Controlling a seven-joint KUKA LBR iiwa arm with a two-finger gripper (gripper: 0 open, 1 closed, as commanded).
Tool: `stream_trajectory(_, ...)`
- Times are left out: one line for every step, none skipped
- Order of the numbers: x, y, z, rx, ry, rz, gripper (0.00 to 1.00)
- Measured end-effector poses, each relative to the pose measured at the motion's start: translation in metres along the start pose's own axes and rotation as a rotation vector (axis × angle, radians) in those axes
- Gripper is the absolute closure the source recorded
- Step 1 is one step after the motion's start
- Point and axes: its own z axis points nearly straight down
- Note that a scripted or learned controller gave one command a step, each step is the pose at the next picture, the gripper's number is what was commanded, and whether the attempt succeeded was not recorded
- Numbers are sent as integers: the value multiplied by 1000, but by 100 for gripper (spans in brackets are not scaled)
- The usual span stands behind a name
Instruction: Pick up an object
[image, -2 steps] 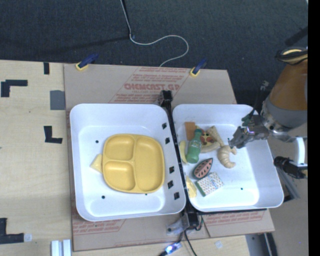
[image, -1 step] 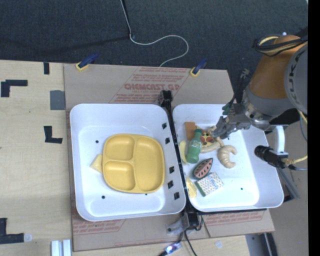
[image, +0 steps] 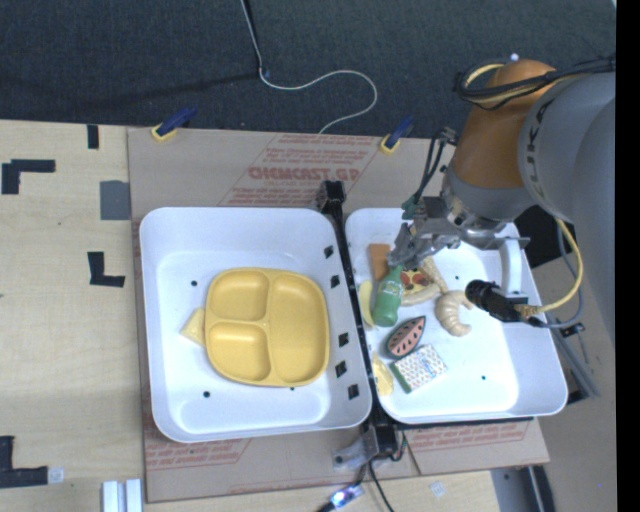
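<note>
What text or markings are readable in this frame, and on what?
Red print on the cardboard sheet under the white bins: appears mirrored or upside down, too blurred to read.
Small packet in the right bin: patterned face, print too small to read.
Nothing else legible.

Grey arm (image: 585, 130) with orange band (image: 495, 125), yellow and black cables (image: 572, 262), dark metal pincer (image: 408, 262).

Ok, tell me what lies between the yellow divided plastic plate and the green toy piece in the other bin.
In the camera view, only bare white bin floor and the bins' adjoining rims separate the yellow divided plate from the green toy piece.
</note>
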Motion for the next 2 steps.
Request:
stream_trajectory(28, 13, 0, -1, -1, 2, 100)
stream_trajectory(33, 14, -18, -1, -1, 5, 100)
